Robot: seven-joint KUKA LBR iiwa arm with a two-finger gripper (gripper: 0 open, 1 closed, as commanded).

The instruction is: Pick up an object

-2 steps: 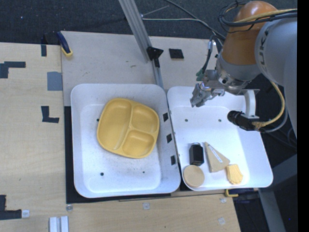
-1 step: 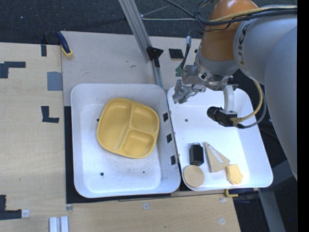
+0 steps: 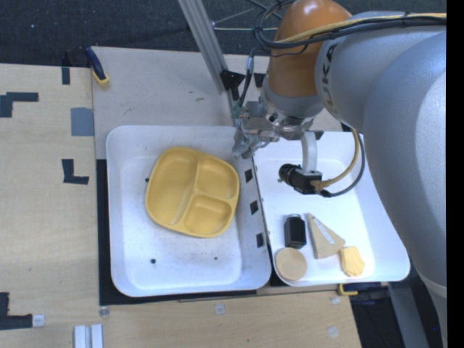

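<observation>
Our gripper (image 3: 245, 145) hangs over the ridge between both bins; whether it grips anything, we cannot tell. Just below and left of it, our yellow divided plate (image 3: 192, 191) lies flat in the left bin (image 3: 130, 267), apart from it.

Bulky grey arm (image 3: 406, 122) with glossy orange band (image 3: 308, 20), black and yellow cables (image 3: 353, 167) looping beside it

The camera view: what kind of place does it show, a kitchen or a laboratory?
Probably a robot test bench in a laboratory: a robot arm reaches over two white bins, a yellow divided plate lies in one, and tape marks are on the wooden bench.
</observation>
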